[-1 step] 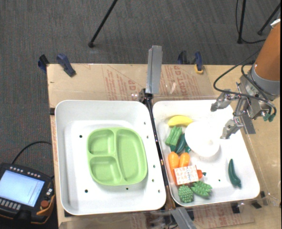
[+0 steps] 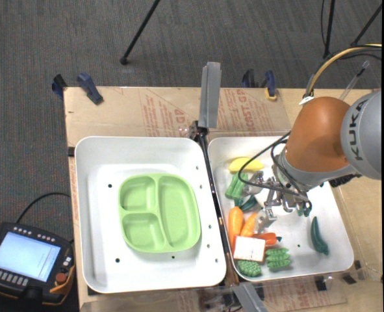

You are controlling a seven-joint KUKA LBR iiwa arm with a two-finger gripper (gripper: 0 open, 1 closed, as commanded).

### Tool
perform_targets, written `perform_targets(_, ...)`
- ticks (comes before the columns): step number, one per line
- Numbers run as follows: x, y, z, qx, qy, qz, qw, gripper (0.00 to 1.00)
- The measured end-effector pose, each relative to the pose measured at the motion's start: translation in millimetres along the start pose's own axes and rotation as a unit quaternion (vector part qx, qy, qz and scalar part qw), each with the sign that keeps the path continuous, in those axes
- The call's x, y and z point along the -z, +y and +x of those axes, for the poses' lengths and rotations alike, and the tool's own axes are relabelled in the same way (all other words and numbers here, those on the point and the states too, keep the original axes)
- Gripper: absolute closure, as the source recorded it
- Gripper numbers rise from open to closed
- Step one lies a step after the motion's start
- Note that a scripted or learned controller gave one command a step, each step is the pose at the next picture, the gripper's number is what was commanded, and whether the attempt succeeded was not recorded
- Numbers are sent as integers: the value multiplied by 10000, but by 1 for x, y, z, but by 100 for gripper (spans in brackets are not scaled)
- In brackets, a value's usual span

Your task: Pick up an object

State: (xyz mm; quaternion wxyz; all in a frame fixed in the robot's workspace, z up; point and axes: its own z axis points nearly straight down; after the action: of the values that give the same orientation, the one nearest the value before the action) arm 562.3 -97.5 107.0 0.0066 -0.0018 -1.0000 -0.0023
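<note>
Several orange carrots [image 2: 242, 224] bunched under the end effector [image 2: 268, 218], finger state impossible to tell.

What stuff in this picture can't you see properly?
- Gripper: small and cluttered in the camera view, so its grip can't be judged.
- Right bin: the arm's orange band hides part of its floor.
- Yellow toy: a black cable crosses it.
- Dark green toy: too small to identify.

Green tray [image 2: 159, 212], white bins [image 2: 88, 174] — orange, perhaps carrots [image 2: 236, 221].
</note>
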Motion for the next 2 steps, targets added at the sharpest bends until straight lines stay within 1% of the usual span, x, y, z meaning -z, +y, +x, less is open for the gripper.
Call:
perform_targets(1,-15,18,-13,-259,-115,20,9996,0)
perform_targets(2,-18,-2,35,-1354,-110,11,9907,0)
